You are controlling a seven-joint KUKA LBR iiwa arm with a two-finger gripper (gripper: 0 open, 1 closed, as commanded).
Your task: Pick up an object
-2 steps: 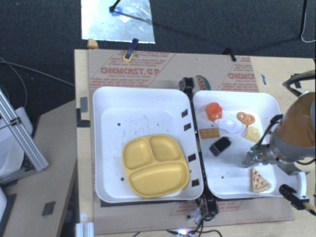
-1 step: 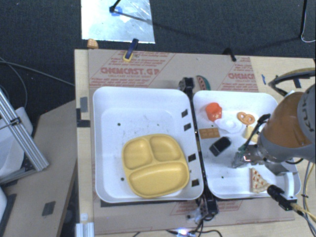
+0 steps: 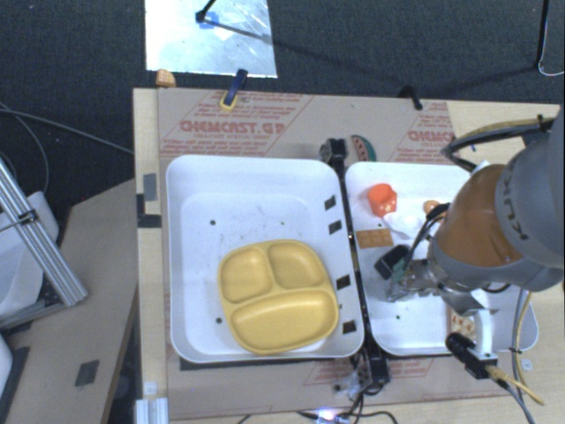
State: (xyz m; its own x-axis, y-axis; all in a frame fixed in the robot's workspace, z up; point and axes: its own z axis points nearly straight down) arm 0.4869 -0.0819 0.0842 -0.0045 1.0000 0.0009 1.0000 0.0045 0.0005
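Two "CHEMCAST" prints on cardboard behind white bins

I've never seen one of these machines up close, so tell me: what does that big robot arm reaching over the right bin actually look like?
The bulky rounded grey arm has smooth, curved shells and a broad orange-brown band above its wrist. Black cables loop beside it. At its tip sits a small dark two-finger gripper with metallic parts, too cluttered to make out in detail.

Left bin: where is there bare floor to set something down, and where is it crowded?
Left bin: bare floor along its far wall and left side, above and beside the yellow divided plate. Right bin: crowded, with the orange object, brown piece and the arm over them.
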